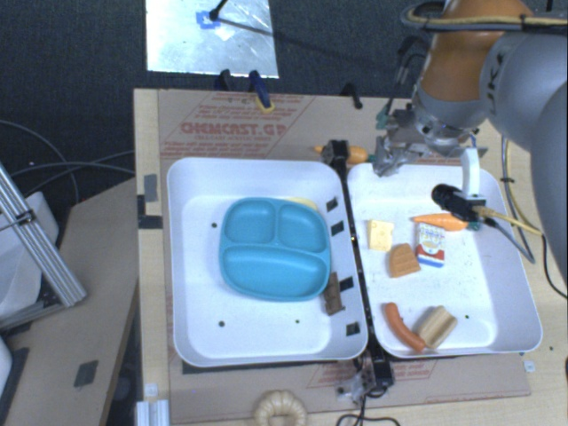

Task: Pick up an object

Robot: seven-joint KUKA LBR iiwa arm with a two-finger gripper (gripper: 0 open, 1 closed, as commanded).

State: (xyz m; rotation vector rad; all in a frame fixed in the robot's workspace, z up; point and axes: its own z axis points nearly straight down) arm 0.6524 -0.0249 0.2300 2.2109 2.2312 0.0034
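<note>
gripper over right bin far edge — grip state unclear | carrot nearby

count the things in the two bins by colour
Blue: 1, tray
Yellow: 1, cheese
Orange or red: 2, carrot, sausage
Brown or tan: 3, toast, roll, stick
Red and white: 1, carton
Total: 8

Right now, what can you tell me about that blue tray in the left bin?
The blue tray looks like smooth, light-blue plastic, with rounded corners and three compartments: two smaller ones at the far side, one long one nearer the camera. It lies flat, slightly turned, in the middle of the left bin. A small brown object lies against its right near corner.
</note>
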